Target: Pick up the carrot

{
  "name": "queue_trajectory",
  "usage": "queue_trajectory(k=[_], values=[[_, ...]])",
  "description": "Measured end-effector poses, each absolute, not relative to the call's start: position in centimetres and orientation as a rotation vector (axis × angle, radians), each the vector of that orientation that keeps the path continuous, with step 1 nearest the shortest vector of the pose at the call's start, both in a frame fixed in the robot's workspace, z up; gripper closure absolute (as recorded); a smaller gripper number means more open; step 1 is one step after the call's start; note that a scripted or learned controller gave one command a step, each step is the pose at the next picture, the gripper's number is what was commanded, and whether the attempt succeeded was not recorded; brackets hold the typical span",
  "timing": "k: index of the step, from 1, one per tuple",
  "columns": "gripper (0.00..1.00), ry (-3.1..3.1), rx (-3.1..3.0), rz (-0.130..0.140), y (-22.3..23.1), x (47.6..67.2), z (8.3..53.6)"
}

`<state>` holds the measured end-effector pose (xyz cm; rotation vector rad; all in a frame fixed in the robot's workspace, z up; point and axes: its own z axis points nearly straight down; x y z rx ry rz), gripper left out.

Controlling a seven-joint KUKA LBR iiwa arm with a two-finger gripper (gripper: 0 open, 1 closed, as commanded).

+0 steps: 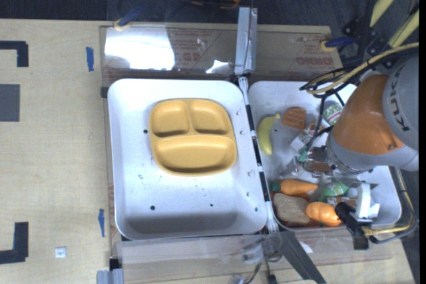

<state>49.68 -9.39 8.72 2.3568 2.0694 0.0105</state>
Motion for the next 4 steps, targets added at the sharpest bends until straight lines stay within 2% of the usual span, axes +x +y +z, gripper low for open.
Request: queue_trajectory(k=[1,2,3,4], values=[[0.0,2.07,2.357,0.011,-9.4,49.7,8.7],[1.0,2.062,2.354,0.018,-9.4,49.9,9.9],[0.0,2.064,2.355,0.016,-9.4,49.9,9.8],[0.0,2.215,2.2,0.026,-11.9,48.8,9.1]])
